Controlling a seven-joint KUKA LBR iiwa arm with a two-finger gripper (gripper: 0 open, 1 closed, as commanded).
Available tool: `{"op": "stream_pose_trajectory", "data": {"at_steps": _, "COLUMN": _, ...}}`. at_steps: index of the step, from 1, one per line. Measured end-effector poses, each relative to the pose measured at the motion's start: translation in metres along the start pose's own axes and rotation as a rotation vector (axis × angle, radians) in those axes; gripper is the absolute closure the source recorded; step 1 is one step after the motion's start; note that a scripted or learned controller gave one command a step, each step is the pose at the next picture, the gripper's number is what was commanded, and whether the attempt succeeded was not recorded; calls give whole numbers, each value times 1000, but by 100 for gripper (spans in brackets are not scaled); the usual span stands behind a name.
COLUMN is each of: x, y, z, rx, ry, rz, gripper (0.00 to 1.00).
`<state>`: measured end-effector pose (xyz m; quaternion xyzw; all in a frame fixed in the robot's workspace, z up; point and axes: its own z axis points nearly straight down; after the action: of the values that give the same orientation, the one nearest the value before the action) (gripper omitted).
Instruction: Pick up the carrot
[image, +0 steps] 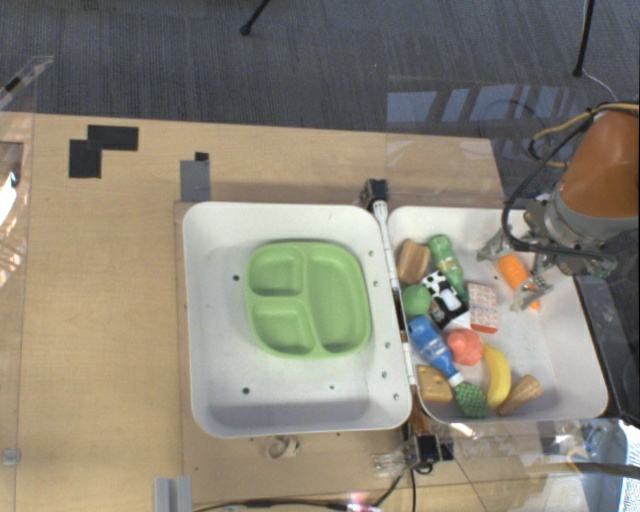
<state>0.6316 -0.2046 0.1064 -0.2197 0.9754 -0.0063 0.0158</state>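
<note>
While your hand (533, 272) hovers at the small orange plastic carrot (513, 271) in the right white bin (590, 350), grip state unclear; lift not done.

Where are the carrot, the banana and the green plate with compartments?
carrot (514, 271): camera view, its orange body.
banana (497, 374): camera view, mid-curve.
green plate (306, 299): camera view, centre ridge between compartments.
</note>
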Motion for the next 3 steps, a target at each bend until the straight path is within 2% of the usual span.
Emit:
{"op": "stream_pose_trajectory", "data": {"at_steps": 1, "x": -5, "y": -1, "z": -15, "rx": 8, "ry": -13, "rz": -3, "gripper": 100}}
{"op": "stream_pose_trajectory", "data": {"at_steps": 2, "x": 55, "y": 25, "z": 6, "rx": 3, "ry": -3, "rz": -367, "gripper": 100}}
{"op": "stream_pose_trajectory", "data": {"at_steps": 3, "x": 102, "y": 45, "z": 4, "rx": 10, "ry": -4, "rz": -650, "gripper": 100}}
